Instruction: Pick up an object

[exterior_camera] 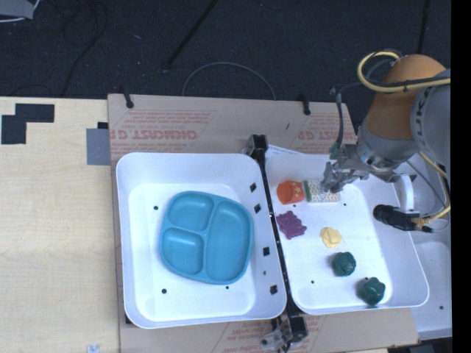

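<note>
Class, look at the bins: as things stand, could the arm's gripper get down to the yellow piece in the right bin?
Probably yes. The yellow piece lies apart from the purple piece and dark green piece, with nothing over it, and the gripper hovers in the same bin.

Two white bins on the bench: left bin (140, 190), right bin (401, 271). Left bin held one blue divided plate (206, 236). Right bin held six small items: one orange piece (290, 192), one speckled pale block (321, 191), one purple cluster (291, 224), one yellow piece (331, 236), two dark green pieces (343, 263) (372, 290).
</note>
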Action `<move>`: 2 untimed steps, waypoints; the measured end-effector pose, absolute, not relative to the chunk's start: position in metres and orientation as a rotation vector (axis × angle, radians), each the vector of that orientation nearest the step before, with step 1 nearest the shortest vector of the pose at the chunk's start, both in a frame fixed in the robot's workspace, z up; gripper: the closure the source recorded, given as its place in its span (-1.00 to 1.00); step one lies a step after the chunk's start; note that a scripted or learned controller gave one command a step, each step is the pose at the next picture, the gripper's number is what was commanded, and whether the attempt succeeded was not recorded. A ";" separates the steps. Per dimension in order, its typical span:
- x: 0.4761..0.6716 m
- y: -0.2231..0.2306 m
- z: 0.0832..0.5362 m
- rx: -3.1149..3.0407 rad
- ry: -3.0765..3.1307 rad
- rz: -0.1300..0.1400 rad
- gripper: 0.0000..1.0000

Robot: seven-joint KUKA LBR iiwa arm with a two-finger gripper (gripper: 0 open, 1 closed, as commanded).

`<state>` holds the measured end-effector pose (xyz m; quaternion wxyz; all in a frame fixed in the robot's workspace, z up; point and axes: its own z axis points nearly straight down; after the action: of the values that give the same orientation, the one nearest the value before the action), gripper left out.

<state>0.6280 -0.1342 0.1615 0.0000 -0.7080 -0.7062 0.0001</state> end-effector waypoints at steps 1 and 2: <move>0.627 -0.132 0.225 -2.223 -2.224 -0.003 1.00; 0.627 -0.133 0.241 -2.221 -2.221 0.001 1.00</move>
<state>0.6271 -0.1330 0.2409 0.0005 -0.7070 -0.7072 0.0002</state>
